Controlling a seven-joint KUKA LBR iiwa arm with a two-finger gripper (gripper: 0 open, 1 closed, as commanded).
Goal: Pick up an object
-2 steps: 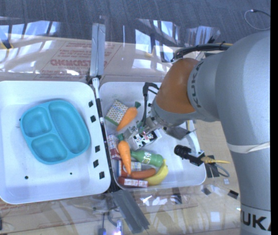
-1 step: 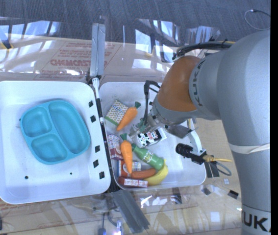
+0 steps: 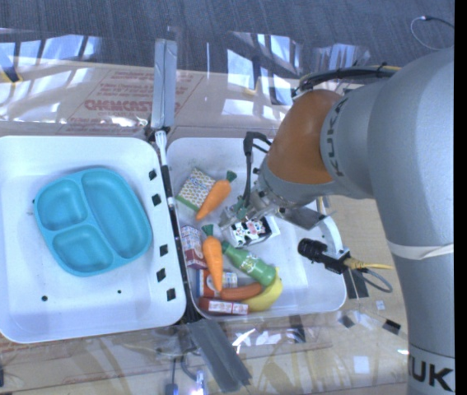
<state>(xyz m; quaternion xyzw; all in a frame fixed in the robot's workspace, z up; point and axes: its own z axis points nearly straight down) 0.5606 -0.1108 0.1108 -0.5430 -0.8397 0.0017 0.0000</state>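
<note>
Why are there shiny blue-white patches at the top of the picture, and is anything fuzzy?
In the camera view, the shiny patches are light bouncing off clear plastic behind the bins; more glare streaks the bench front. The big grey arm looks soft because it is close to the camera, while the blue tray and carrots look sharper.

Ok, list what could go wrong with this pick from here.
1. The right bin is crowded: two carrots, a green bottle and a banana lie packed together, so the gripper may nudge neighbours or catch two at once.
2. The gripper sits over a small patterned card; a flat item may slip free.
3. The arm's bulk hides part of the bin from the camera.
</note>
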